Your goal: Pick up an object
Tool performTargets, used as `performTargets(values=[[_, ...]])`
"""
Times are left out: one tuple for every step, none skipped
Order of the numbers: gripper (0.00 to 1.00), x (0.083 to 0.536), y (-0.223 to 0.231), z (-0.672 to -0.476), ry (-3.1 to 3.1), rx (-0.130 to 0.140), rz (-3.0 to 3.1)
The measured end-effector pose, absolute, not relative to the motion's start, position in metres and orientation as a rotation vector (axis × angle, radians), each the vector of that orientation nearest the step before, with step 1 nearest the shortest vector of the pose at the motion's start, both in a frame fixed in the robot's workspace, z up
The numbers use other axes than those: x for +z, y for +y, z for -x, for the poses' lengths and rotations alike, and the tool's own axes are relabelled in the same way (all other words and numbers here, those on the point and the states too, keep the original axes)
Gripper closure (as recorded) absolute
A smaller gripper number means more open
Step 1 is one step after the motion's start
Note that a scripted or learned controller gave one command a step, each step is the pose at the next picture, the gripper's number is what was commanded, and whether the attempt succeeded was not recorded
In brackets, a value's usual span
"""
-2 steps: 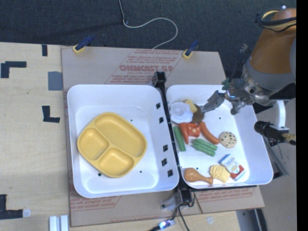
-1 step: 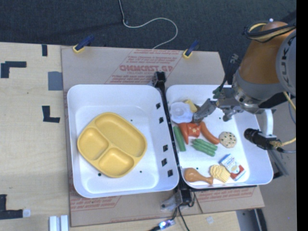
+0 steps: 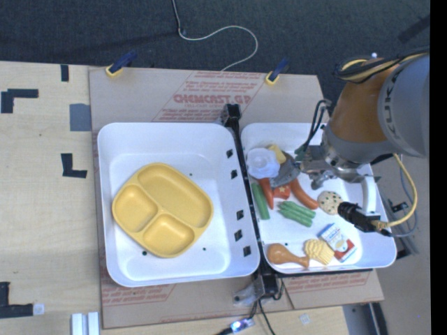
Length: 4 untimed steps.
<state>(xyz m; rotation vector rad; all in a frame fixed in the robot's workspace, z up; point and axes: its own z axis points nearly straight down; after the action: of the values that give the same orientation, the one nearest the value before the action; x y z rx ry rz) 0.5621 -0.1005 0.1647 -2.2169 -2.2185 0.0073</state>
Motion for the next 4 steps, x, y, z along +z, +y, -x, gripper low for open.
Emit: performTargets(values=[[0.00,0.107,-0.107,-0.553,-2.218,0.008,2.217],[0.00,0.083,-0.106,-0.553,-2.222,0.003,2.219],[1.00,0.095,-0.106,-0.553,-2.223,0.002,2.220],[1.00,0.138,-0.101,-0.553,-2.224,-0.002,2.220]])
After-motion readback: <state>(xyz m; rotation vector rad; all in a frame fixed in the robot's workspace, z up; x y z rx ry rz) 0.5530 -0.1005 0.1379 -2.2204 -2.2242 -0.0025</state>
